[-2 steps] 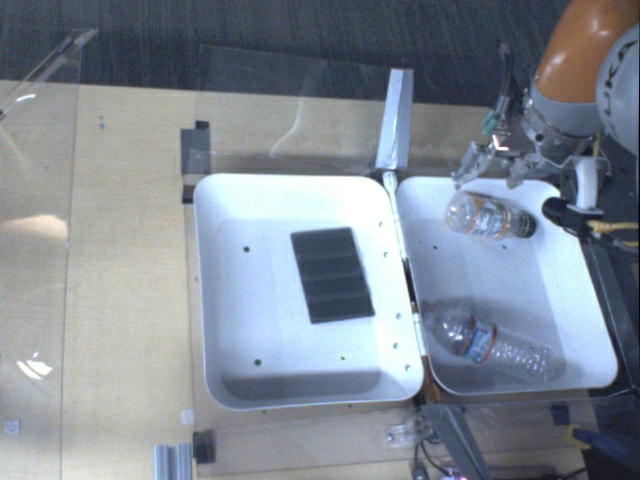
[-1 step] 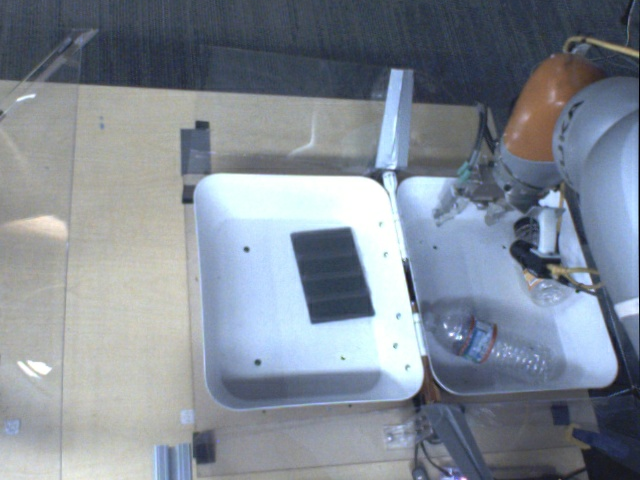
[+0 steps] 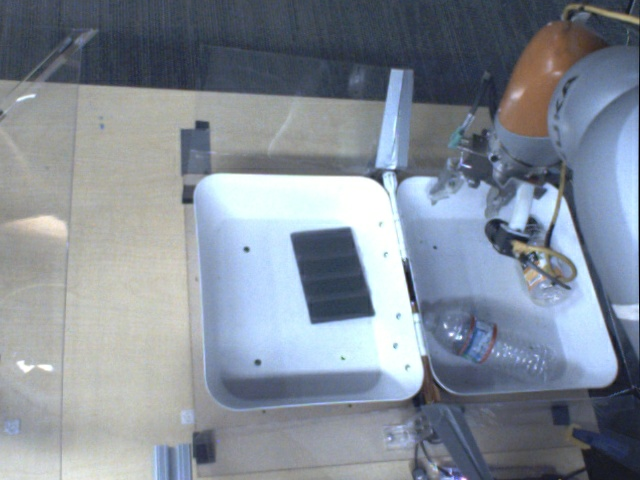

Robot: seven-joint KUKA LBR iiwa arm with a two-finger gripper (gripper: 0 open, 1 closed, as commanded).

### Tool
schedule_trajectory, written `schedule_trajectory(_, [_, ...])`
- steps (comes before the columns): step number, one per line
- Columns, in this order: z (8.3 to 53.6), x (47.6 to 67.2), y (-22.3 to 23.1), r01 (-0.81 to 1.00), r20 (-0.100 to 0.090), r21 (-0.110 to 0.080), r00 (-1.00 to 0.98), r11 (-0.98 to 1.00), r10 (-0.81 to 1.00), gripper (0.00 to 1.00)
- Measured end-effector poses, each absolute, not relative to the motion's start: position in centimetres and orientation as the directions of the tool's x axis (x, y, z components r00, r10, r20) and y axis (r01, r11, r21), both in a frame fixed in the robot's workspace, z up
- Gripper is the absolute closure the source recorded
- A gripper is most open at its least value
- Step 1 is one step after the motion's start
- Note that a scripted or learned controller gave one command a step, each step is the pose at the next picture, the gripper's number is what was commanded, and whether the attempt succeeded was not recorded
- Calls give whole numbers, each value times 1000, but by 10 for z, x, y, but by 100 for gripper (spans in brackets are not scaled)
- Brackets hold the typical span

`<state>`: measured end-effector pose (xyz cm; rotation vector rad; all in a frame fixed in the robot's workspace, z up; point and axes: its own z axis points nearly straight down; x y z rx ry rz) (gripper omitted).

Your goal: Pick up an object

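Jaws' state can't tell; clear bottle lies lengthwise L-R in right bin.

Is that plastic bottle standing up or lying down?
Lying down: the bottle rests on its side along the right bin floor.

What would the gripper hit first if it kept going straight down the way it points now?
Probably the bare floor of the right bin. The gripper points down near its far left corner, away from the plastic bottle; depth is unclear.

Two white bins sit side by side — on a wooden bench.
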<state>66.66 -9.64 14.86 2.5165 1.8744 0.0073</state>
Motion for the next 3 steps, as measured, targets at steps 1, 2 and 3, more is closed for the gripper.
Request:
schedule_trajectory(1, [178, 670, -163, 984, 0, 6, 179, -179, 984, 0])
schedule_trajectory(2, [181, 660, -191, 1000, -1, 6, 17, -17, 1000, 0])
schedule_trajectory(3, [113, 643, -193, 995, 0, 29, -94, 94, 996, 0])
